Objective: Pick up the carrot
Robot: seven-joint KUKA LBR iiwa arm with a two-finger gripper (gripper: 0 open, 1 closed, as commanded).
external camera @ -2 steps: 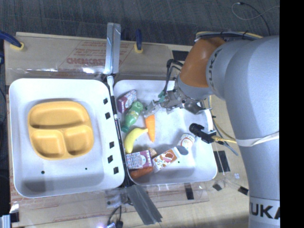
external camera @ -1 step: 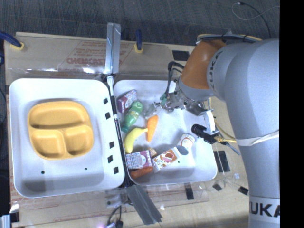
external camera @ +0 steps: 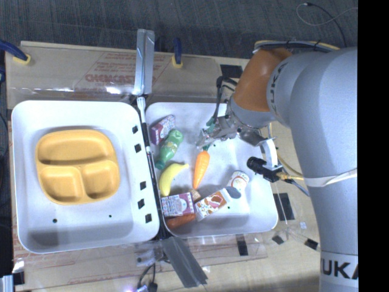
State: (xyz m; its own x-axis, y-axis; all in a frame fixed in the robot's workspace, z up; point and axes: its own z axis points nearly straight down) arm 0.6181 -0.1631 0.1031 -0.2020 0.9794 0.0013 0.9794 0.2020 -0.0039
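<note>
This place looks like a robotics lab. A big grey robot arm (external camera: pixel 316 132) reaches over a wooden bench (external camera: pixel 79 72) that carries two white bins (external camera: pixel 24 163). Loose cables (external camera: pixel 322 14) lie on a dark carpet floor (external camera: pixel 91 8). In the bins are toy food (external camera: pixel 200 169) and a yellow plastic tray (external camera: pixel 78 165).

Left bin (external camera: pixel 24 181): holds a divided tray (external camera: pixel 78 165).
Right bin (external camera: pixel 264 215): carrot (external camera: pixel 201 168) mid-bin, banana (external camera: pixel 171 176) just left, bottle (external camera: pixel 168 148) behind banana, cartons (external camera: pixel 203 205) at near edge.
Gripper (external camera: pixel 209 134): above carrot's far end.
</note>
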